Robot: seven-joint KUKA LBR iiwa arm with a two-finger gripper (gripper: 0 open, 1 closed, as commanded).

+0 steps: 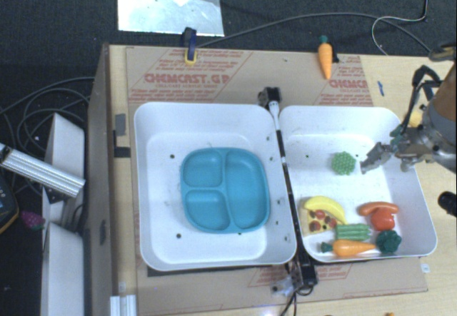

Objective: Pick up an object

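Cardboard covered the counter. Above the right bin, the hand was found beside the green ball, finger state indeterminable; centring before descent was advised.

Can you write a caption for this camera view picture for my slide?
Robot gripper hovers beside a green toy broccoli in the right bin; a blue divided plate sits left.

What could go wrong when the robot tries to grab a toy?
The toys crowd one corner of the right bin: banana, pizza slice, carrot, tomato. The gripper might catch two or knock one aside. The small green ball nearby could roll away if nudged.
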